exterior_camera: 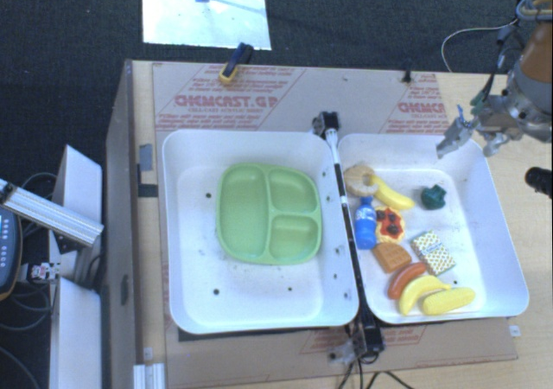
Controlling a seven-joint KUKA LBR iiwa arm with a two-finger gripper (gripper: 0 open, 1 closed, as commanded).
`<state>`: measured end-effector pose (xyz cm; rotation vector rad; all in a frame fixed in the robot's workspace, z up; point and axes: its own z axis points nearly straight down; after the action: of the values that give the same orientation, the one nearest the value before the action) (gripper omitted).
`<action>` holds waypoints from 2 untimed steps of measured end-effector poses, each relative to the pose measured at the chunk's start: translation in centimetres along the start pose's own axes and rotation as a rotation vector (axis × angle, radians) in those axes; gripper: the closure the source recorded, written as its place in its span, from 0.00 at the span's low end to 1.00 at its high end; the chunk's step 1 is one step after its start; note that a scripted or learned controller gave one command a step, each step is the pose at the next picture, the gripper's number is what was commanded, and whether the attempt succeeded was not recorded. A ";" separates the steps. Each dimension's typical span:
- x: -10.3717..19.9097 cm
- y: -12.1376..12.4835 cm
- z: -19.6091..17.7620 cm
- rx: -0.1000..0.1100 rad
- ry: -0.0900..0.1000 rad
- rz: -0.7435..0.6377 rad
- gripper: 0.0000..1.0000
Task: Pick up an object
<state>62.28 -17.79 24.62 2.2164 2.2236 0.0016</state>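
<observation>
On the bench [259,93], two white bins side by side, divided by a black bar [341,197] taken as landmark for all entries.

Left of the bar — left bin [194,292]. Contents: one green plate [270,213] with three compartments, lying flat near the bin's middle, its right edge close to the bar.

Right of the bar — right bin [505,249]. Contents, all toy food, loose on the floor:
- bagel [358,177], tan, just beside the bar at its upper part.
- banana [393,197], yellow, touching the bagel on the side away from the bar.
- green piece [433,197], dark, well apart from the bar, alone near the bin's far side.
- bottle [365,225], blue with white cap, just beside the bar at mid-length.
- red piece [390,224] with dark spots, touching the bottle on the side away from the bar.
- cracker [393,256], orange-brown, below the bottle.
- patterned block [433,253], pale with coloured dots, farther from the bar than the cracker.
- sausage [406,279], orange-red, near the bar's lower end.
- two yellow pieces [436,296], lying against the sausage, toward the bin's lower right corner.

Gripper [471,138] — above the right bin's upper right corner, well away from the bar, clear of every item. Fingers spread apart, nothing between them. Nearest item: the green piece, below it and apart.

Beyond the bar's upper end, on the bench's back edge: a yellow-and-black clamp [233,65].
</observation>
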 end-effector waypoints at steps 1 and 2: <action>-2.9 -1.1 6.1 0.001 0.000 0.002 0.00; -1.1 -1.9 12.1 0.002 0.001 0.000 0.00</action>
<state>60.45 -18.87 12.55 2.2181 2.2250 0.0006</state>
